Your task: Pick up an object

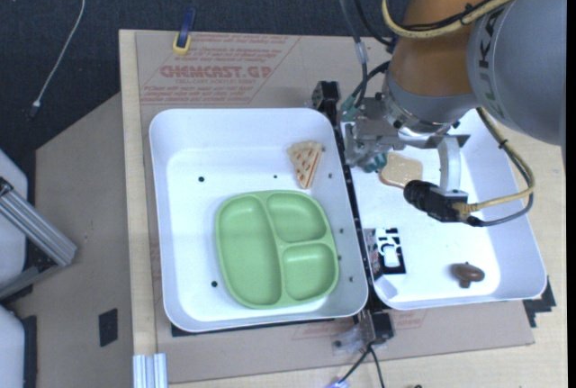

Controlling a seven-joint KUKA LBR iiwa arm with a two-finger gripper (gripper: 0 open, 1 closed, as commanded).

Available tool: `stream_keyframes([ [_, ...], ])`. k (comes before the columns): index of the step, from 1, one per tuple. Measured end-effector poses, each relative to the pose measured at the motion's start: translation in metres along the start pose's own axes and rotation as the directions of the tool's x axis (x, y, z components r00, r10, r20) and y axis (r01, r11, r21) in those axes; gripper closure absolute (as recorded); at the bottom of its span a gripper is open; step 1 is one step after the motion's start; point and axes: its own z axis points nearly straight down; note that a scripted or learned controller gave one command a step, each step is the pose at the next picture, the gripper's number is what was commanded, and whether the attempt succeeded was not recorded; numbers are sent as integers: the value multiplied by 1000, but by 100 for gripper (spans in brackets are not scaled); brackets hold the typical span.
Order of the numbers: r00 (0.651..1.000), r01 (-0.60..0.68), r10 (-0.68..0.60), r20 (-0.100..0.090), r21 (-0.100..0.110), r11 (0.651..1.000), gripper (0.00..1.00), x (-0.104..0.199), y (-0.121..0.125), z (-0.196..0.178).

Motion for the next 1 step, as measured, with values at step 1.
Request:
stream_keyframes([
  [1,1000,-1,1,-1,4,1000,100,43,-13,6],
])
